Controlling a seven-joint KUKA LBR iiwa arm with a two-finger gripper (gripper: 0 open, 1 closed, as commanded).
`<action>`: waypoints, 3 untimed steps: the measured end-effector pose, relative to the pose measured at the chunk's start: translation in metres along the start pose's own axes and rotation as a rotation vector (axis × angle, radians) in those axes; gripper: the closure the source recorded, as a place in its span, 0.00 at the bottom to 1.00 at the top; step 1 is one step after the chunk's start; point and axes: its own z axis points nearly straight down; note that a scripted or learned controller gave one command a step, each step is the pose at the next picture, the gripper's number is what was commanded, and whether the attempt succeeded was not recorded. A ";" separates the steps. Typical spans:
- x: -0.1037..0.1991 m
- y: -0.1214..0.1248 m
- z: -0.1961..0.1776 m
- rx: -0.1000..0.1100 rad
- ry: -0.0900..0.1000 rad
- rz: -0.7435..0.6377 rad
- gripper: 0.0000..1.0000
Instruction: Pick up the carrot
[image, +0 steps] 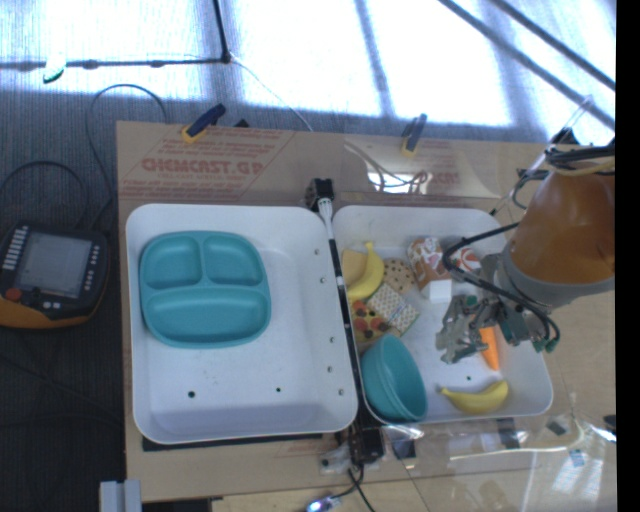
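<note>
Slanted overhead view of both bins (240, 420)

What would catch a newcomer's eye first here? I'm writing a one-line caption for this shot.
The arm's big orange band at the right, hanging over the cluttered right bin with its gripper low beside the carrot. Then the teal divided plate alone in the left bin, and the teal bowl and two bananas.
</note>
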 end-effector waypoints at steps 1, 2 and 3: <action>0.002 -0.001 0.002 -0.001 0.004 0.003 0.00; -0.024 -0.070 0.071 0.000 -0.006 -0.092 0.00; -0.028 -0.071 0.060 0.006 -0.014 -0.092 1.00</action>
